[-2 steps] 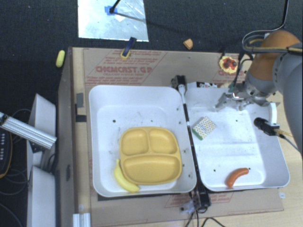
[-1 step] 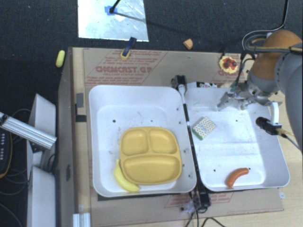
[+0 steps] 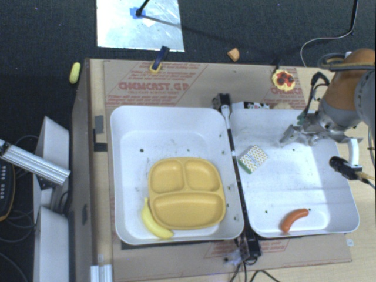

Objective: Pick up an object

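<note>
**Arm over the right bin, nothing between its fingers**

The bench (image 3: 88, 157) carries two shallow white bins side by side. The left bin (image 3: 135, 128) holds a yellow divided plate (image 3: 187, 191) with three compartments, lying flat near the bin's front. A yellow banana (image 3: 154, 224) lies just beside the plate's front-left edge, touching or nearly touching it.

The right bin (image 3: 341, 216) has the grey arm (image 3: 346, 98) with its orange band reaching in from the right, over the bin's back part. The gripper (image 3: 292, 135) points leftward above the bin floor with its fingers spread apart, and nothing sits between them.

A small green-and-white patterned sponge (image 3: 253, 158) lies near the bin's left wall, apart from the gripper. An orange sausage-shaped toy (image 3: 294, 219) lies near the front rim, well apart from both.
</note>
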`<state>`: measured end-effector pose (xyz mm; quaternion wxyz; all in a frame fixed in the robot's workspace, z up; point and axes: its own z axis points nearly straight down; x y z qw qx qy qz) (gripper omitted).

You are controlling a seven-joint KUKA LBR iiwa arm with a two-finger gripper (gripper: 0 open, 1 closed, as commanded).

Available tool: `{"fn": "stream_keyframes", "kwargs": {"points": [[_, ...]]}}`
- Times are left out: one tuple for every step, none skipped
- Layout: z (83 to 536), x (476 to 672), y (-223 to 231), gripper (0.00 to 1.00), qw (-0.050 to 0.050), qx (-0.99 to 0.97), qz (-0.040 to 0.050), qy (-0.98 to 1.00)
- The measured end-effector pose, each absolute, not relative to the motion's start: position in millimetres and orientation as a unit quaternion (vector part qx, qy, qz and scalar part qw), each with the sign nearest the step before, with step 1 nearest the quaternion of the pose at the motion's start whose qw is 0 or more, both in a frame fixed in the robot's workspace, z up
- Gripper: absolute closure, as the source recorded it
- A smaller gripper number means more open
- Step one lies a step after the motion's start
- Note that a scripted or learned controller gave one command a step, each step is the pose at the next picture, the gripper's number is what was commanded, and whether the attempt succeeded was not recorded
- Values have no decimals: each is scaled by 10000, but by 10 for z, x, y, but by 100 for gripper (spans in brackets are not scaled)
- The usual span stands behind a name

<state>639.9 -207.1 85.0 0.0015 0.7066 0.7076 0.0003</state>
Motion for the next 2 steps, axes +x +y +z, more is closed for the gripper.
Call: {"fn": "stream_keyframes", "kwargs": {"points": [[854, 6687, -2062, 0, -8, 7061, -2, 7081], [974, 6705, -2067, 100, 33, 7050, 14, 7092]]}}
